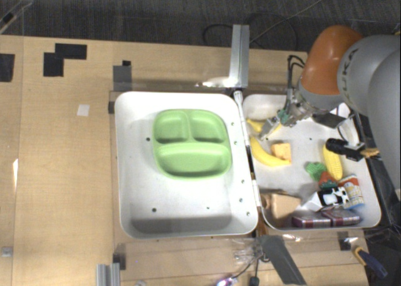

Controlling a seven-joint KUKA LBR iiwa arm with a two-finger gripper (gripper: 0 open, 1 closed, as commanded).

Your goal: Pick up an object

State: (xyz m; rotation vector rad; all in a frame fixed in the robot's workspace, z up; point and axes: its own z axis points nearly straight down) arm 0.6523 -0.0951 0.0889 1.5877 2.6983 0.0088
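Left bin (125, 172): one light green tray (190, 142) with three compartments, lying flat near the middle.

Right bin (374, 216): banana (268, 155), yellow, curved, lying against the left wall; a small yellow-orange wedge (282, 150) touching it; corn cob (333, 160), yellow with green husk (316, 169), right of centre; a black-and-white carton (336, 195) near the right wall; a tan block (283, 204) and a dark flat packet (326, 219) along the front wall.

End effector (283, 117): low over the bin's back left corner, just above the banana's upper end; whether its fingers are apart or together cannot be told.
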